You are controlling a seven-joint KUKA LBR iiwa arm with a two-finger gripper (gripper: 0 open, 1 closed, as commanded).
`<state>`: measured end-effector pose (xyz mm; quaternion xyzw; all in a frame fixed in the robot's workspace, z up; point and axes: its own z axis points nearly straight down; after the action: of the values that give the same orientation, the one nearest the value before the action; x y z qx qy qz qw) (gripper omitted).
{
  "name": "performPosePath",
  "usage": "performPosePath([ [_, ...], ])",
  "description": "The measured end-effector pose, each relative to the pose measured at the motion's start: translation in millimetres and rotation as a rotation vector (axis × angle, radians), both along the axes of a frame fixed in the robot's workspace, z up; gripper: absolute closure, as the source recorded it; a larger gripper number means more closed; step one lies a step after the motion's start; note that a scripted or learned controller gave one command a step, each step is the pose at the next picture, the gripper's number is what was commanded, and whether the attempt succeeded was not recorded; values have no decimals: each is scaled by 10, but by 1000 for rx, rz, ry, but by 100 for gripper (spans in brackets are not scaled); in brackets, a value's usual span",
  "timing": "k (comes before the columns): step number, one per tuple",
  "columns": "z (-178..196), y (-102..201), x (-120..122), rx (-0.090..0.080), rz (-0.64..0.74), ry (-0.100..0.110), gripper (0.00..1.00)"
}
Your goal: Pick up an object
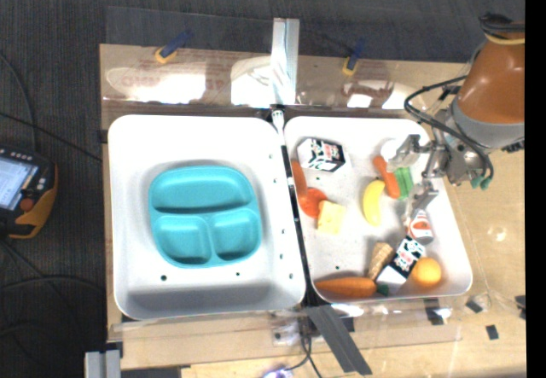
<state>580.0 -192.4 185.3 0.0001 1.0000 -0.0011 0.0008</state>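
Gripper (pixel 415 165): I see it low over the right bin's upper right part, reaching in from the right below the arm's orange band (pixel 499 82).
Fingers: I read two metal fingers (pixel 408 148) spread apart, with a clear gap between them; nothing sits in that gap.
Contact: the fingers stand just beside a green piece (pixel 403 181) and an orange carrot-like stick (pixel 385 175); I cannot tell whether they touch either one.
Right bin (pixel 456 235): white, shallow, holding all the loose toys.
Upper left of right bin: a black-and-white carton (pixel 325 154).
Left side of right bin: a red-orange piece (pixel 307 194) by the dividing wall, touching a pale yellow cheese block (pixel 331 218).
Centre of right bin: a yellow lemon-shaped piece (pixel 374 201), just left of the green piece.
Right side of right bin: a small red-and-white carton (pixel 420 226) below the fingers.
Lower right of right bin: a brown bread-like piece (pixel 380 258), a second black-and-white carton (pixel 403 260) and an orange (pixel 426 272), packed close together.
Lower edge of right bin: a long carrot (pixel 345 287) lying flat along the front wall.
Left bin (pixel 128 223): white, holding a turquoise divided tray (pixel 205 212) with three compartments.
Tabletop (pixel 503 231): wooden, with both bins side by side and clear sheeting (pixel 205 69) behind them.
Floor at left: a handheld control pendant (pixel 21 190) on dark carpet.
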Motion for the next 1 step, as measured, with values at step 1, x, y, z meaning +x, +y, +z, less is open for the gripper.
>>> performPosePath([
  [1,-952,-126,112,-5,-31,-12,0],
])
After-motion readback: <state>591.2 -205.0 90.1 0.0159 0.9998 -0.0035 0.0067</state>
